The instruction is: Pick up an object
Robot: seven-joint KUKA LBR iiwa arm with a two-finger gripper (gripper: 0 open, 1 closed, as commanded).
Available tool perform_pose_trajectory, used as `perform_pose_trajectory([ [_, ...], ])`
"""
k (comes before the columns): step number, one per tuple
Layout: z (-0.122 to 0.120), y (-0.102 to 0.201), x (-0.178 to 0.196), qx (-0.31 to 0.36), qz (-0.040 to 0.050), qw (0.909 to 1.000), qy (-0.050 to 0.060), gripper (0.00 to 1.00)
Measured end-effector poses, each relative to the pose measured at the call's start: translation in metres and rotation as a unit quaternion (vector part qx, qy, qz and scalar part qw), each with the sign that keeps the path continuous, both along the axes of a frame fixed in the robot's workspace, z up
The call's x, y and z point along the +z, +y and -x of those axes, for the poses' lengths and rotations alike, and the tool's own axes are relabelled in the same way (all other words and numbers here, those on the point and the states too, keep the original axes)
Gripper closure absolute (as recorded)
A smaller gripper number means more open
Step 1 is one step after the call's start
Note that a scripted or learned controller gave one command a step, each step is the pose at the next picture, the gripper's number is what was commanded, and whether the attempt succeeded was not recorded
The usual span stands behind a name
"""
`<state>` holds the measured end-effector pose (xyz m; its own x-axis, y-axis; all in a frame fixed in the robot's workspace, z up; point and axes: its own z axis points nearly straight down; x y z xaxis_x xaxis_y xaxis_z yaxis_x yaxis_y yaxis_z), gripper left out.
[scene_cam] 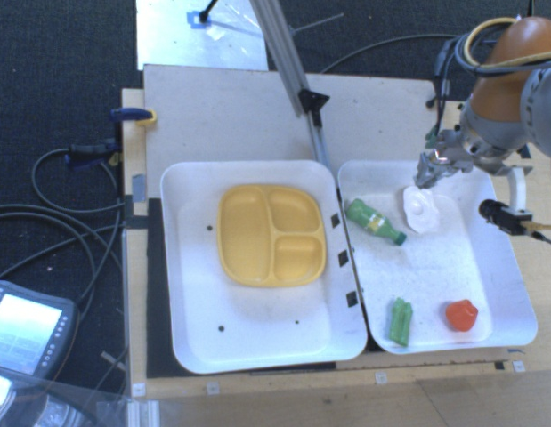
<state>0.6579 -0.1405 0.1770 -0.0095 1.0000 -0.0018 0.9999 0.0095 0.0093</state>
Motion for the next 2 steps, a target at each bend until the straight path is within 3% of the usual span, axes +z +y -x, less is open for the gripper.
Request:
perform_pose_trajectory([
  [1,-0.002,0.000,0.055,0.000,-0.0002,1.0000,0.000,1.00],
  [2,-0.002,0.000,0.026,0.000,0.0001,1.0000,0.004,1.00],
])
